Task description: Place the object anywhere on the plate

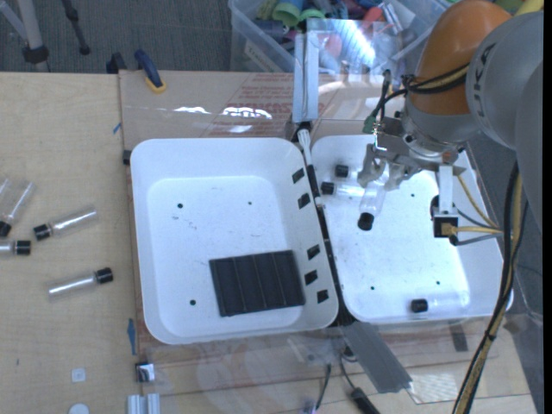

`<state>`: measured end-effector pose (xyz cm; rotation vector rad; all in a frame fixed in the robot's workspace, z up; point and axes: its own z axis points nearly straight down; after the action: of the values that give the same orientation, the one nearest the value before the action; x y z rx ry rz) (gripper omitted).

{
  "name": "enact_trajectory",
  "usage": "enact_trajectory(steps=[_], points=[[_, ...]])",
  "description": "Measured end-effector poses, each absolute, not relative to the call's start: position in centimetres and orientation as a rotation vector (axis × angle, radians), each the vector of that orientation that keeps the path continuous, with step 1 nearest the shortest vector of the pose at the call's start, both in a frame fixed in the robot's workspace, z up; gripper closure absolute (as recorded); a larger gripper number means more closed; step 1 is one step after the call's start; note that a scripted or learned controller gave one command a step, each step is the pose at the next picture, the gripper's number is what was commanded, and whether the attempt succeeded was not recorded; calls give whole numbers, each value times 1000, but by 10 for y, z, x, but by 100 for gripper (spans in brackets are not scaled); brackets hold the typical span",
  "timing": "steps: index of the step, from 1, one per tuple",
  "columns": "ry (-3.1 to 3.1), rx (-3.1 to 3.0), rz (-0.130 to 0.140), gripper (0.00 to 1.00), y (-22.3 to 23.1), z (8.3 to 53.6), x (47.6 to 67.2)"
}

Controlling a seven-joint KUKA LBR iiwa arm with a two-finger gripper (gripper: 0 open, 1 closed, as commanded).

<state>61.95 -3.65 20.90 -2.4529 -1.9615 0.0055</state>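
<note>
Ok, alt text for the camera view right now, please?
The grey arm's pincer hangs over the right white bin, with clear black-capped vials lying in it. A dark ribbed rectangular plate sits in the left white bin.

Both bins, left (pixel 155 231) and right (pixel 483 274), are white. A black ribbed plate (pixel 256 283) lies in the left one. The arm (pixel 509 59) is grey with an orange band (pixel 457 24). The worktop (pixel 52 145) is pale wood; the clear vials (pixel 78 280) on it have black caps.
</note>
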Motion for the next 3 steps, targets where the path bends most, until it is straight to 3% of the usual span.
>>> enact_trajectory(steps=[1, 2, 3], points=[[-2283, -2149, 6, 100, 10, 199, 568], [-2484, -1916, 5, 100, 65, 260, 506], [-2442, -1967, 9, 100, 132, 234, 478]])
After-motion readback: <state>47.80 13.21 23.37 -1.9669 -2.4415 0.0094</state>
